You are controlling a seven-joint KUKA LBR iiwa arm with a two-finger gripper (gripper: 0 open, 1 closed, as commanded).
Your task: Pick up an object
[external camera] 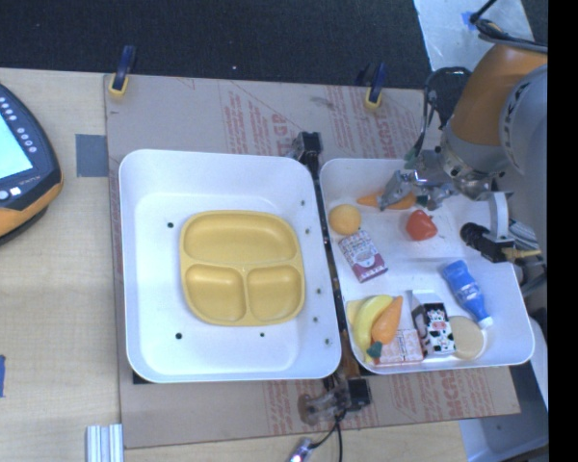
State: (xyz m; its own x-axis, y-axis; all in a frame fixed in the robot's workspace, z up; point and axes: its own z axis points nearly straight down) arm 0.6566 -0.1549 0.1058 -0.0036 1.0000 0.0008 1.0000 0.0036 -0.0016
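My gripper [411, 192] hangs low over the back of the right bin [506, 354]. Directly under it lies a small orange carrot-like piece [371, 200], poking out to its left. A red rounded toy [421, 225] sits just in front of the gripper, and an orange ball [345, 219] lies at the bin's left wall. Further forward are a red-and-white carton [362, 255], a blue tube [465, 293], a banana [364, 318], a carrot [387, 320], a cow-patterned carton [434, 328] and a beige disc [468, 341].
The left bin [144, 258] holds a yellow divided plate [241, 266]. A pendant with a screen [10, 166] lies at the bench's left edge. Clamps [121, 73] grip the board at the back. The grey and orange arm [496, 104] rises at the right.
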